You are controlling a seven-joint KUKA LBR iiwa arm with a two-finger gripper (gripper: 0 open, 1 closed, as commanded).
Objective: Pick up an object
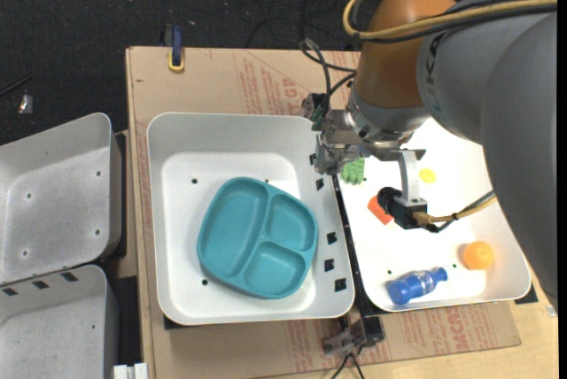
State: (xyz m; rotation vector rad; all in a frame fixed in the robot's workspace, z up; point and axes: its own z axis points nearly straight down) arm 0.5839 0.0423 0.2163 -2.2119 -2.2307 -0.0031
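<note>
My arm (496, 58): thick grey casing, a rounded orange band (403, 19) above the wrist, and a yellow cable (443, 10) looped over it.

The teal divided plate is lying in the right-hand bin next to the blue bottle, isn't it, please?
Not quite: the camera view shows the teal divided plate lying in the left-hand bin by itself. The blue bottle lies in the right-hand bin, so they are not neighbours.

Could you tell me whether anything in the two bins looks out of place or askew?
Only slightly: the blue plastic bottle lies on its side in the right white bin, and the teal divided plate sits skewed in the left white bin.
</note>
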